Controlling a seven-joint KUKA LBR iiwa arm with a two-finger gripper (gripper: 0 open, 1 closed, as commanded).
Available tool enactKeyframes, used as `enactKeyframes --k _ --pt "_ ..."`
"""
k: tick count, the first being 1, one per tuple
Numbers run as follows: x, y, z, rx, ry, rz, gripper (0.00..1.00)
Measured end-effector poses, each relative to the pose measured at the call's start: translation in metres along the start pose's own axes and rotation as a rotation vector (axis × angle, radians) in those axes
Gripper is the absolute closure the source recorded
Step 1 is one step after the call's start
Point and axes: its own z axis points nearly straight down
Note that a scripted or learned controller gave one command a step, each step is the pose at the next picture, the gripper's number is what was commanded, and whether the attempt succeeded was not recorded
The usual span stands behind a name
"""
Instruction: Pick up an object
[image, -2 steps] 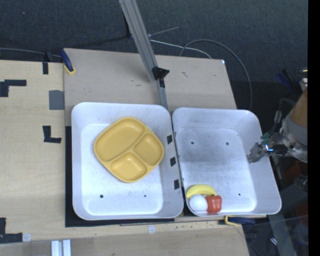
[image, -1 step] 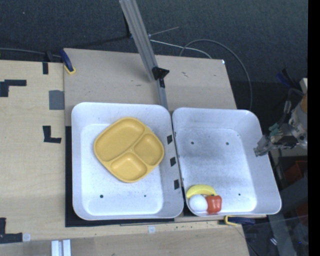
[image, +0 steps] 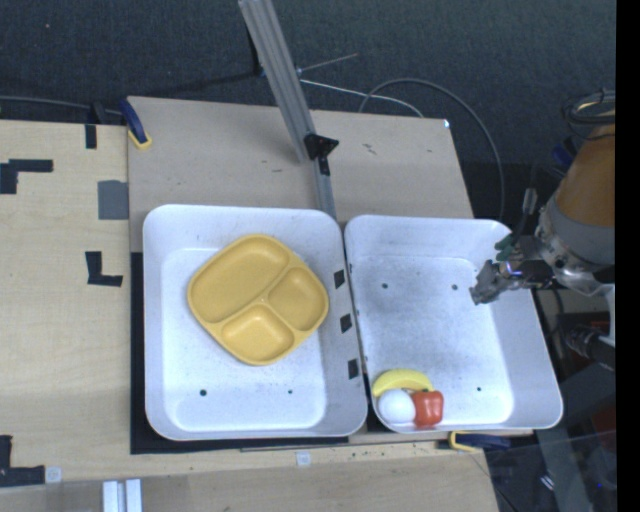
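Note:
In the right bin (image: 440, 330), near its front-left corner, lie three small objects huddled together: a yellow banana-like piece (image: 402, 379), a white ball (image: 396, 406) and a red pepper-like piece (image: 428, 407). My gripper (image: 488, 284) hangs over the right bin's far right side, well apart from those objects, with nothing visible between its fingers. The left bin (image: 170, 300) holds a yellow divided plate (image: 258, 298) with three compartments.
A grey metal pole (image: 290, 90) slants in from the top and ends at the bins' shared far edge. Cables (image: 420, 95) run across the bench behind the right bin. The wooden bench (image: 60, 300) extends to the left.

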Motion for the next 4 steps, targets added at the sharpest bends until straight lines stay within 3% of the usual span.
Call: enactKeyframes --k 2,4 --pt "0.098 0.028 0.02 0.003 0.0 0.001 1.0" --pt "0.198 0.039 0.041 0.003 -0.001 0.002 1.0"
